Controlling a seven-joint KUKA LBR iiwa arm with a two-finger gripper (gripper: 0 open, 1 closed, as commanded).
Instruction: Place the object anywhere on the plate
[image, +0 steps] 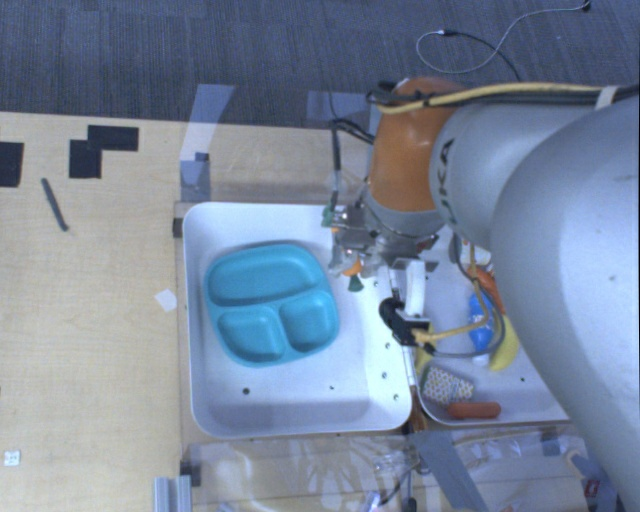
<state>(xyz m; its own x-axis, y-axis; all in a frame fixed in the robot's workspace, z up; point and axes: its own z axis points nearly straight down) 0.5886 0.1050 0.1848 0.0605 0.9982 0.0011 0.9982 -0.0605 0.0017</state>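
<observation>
A blue plate (270, 303) with three compartments lies in the left white bin (300, 410). My gripper (351, 262) hangs under the orange-banded wrist, just past the plate's upper right edge and over the bin floor. A small orange and green object (352, 276), shaped like a little carrot, shows at the fingertips, and the gripper looks shut on it. The object is beside the plate's rim, not over the compartments.
The right bin (530, 405) holds a yellow banana (507, 345), a blue item (482, 335), a speckled piece (447, 383) and a red sausage (472, 409). The big grey arm covers most of that bin. A dark pen (54, 204) lies on the bench at far left.
</observation>
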